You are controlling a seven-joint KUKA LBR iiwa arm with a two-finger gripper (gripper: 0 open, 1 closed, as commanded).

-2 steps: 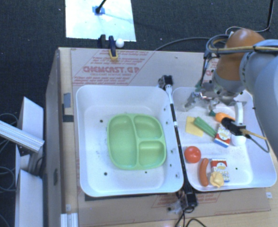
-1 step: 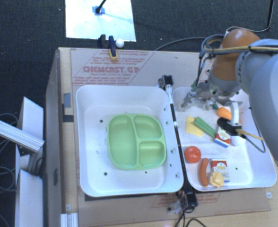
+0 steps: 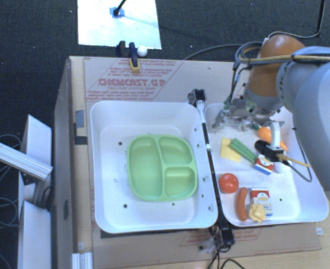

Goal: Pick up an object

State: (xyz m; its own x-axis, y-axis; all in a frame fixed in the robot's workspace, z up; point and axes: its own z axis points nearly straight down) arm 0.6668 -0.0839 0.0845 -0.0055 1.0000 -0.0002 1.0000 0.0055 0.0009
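My gripper (image 3: 234, 118) hangs low over the far left corner of the right bin (image 3: 308, 206), under the orange band of the wrist. Nothing shows in its grasp. Just in front of it lie a yellow wedge (image 3: 229, 149) and a green stick (image 3: 244, 150), side by side. An orange piece (image 3: 264, 133) sits to the gripper's right, and a small red, white and blue box (image 3: 264, 165) lies nearer the middle. At the bin's near end are a red tomato (image 3: 228, 182), a sausage (image 3: 242, 203), a red and white carton (image 3: 260, 196) and a yellow lump (image 3: 257, 212).
The left bin (image 3: 111, 133) holds a green divided plate (image 3: 162, 167). A black rail (image 3: 205, 136) runs between the two bins. The grey arm covers the right bin's far right side. A white sheet (image 3: 117, 15) lies on the floor behind the bench.
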